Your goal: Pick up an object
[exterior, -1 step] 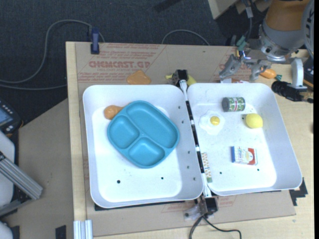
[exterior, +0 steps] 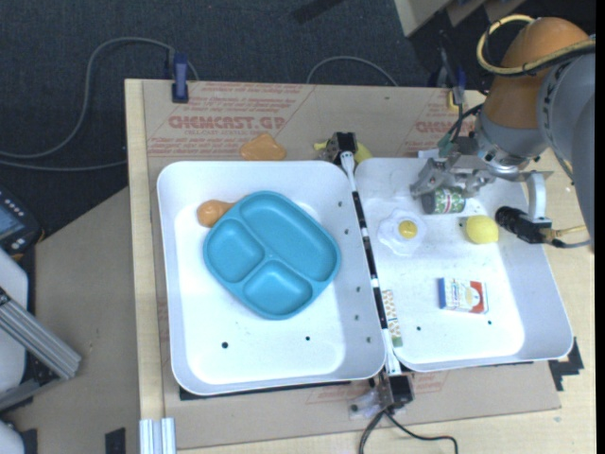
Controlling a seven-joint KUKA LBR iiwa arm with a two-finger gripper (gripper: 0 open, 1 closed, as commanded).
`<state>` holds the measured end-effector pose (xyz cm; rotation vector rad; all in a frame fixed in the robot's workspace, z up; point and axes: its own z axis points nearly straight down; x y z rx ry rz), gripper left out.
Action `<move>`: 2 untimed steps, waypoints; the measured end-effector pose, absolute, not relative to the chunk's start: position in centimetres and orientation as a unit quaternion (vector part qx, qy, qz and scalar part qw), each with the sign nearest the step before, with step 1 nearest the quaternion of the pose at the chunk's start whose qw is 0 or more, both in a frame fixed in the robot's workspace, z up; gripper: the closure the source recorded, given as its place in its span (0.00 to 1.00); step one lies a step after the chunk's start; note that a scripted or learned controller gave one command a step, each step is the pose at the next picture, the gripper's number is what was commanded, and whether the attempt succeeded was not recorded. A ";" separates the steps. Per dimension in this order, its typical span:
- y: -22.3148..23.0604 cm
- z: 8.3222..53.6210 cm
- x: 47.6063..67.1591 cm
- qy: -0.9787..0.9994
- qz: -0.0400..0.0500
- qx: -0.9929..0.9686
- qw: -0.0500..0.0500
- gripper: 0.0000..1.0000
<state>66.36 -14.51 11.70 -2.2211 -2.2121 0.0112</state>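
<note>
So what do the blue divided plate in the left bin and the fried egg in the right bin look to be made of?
The blue divided plate looks like molded plastic with a smooth, slightly satin finish: uniform color, rounded compartment ridges, soft highlights. The fried egg looks like toy plastic or rubber, with a flat glossy white and a neat yellow dome; which of the two is unclear.

blue tray, yellow lemon, white bins

We see gripper over right bin, at can | lemon just right of can | fried egg below-left of can | small carton below can | blue tray far left of can, in left bin
</note>
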 end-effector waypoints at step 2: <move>-11.7 8.5 66.7 -0.708 0.000 -0.706 0.001 0.00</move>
